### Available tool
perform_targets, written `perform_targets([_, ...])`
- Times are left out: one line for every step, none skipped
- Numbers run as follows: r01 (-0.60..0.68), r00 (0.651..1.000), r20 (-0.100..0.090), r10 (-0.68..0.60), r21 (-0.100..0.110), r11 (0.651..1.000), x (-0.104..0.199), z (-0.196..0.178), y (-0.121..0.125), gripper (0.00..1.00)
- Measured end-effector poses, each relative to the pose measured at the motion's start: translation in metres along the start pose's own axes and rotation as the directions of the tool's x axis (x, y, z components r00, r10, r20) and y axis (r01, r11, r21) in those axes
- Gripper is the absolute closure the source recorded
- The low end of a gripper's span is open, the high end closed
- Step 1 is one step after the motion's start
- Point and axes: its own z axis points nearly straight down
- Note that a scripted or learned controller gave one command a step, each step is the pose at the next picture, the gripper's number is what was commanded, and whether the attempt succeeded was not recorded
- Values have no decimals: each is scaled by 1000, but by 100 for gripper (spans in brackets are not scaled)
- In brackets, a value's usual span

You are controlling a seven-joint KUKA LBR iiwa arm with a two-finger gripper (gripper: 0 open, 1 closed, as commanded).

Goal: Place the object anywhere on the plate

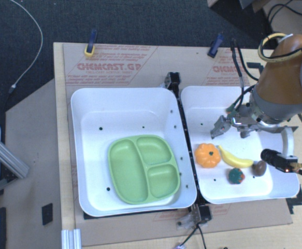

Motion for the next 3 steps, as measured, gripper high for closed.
perform_targets([-1,1000,1,1,-3,1000,-3,60,1,0])
perform_targets([-1,1000,0,1,-3,1000,-3,105,1,0])
perform_targets([-1,1000,0,1,-9,1000,-2,92,3,100])
